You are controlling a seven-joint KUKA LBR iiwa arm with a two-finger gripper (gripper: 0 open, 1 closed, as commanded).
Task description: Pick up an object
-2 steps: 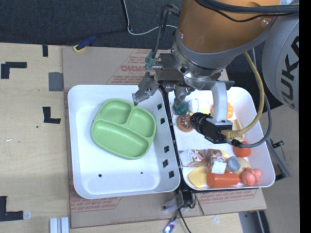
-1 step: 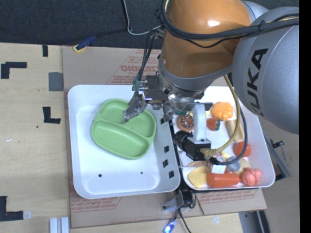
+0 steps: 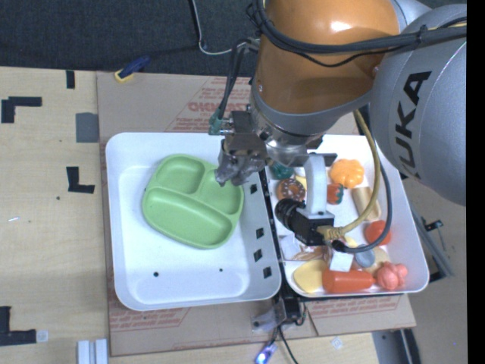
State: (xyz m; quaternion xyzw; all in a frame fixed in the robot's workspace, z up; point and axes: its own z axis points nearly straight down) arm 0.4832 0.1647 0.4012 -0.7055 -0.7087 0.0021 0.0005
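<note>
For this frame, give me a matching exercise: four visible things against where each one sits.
Things:
1. green divided plastic plate
2. small orange pumpkin toy
3. long red-orange sausage toy
4. hand

Places:
A. right bin, near edge
B. left bin, middle
C. over the plate's right edge
D. right bin, far part

Pairs: 1-B, 2-D, 3-A, 4-C

Robot lab bench: KUKA arm point(image 3: 356, 67) over two white bins point(image 3: 121, 203), cardboard sheet point(image 3: 151, 105) underneath, black tape marks point(image 3: 76, 180) on wood, loose cables point(image 3: 193, 21).
</note>
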